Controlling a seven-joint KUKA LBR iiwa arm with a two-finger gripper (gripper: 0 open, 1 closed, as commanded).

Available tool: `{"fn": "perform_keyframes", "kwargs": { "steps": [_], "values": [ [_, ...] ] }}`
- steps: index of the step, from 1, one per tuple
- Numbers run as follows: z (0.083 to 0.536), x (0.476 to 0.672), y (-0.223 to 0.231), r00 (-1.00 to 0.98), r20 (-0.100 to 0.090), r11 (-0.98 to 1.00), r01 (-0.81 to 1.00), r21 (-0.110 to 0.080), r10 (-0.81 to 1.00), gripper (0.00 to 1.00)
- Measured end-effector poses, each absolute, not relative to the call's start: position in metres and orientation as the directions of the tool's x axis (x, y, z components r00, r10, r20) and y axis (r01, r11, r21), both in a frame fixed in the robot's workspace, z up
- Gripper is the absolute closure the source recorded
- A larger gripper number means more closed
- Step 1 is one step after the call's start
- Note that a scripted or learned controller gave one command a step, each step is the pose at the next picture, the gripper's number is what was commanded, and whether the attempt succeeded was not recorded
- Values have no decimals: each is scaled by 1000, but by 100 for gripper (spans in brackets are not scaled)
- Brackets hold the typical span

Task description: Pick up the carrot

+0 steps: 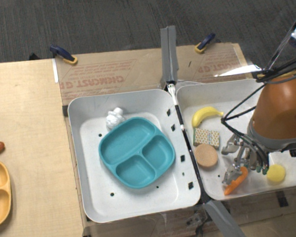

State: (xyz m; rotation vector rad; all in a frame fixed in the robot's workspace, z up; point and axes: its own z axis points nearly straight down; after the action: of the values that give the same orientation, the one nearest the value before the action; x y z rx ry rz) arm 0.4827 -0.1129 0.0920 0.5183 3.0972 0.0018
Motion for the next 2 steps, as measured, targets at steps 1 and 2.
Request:
{"fn": "perform_keyframes", "kwargs": {
  "steps": [1, 2],
  "values": [
    [92, 478, -180, -905, -3, 905, 425, 1, 425, 0],
    [102, 480, -180, -904, -6, 904, 428, 4, 428, 100]
  ]
}}
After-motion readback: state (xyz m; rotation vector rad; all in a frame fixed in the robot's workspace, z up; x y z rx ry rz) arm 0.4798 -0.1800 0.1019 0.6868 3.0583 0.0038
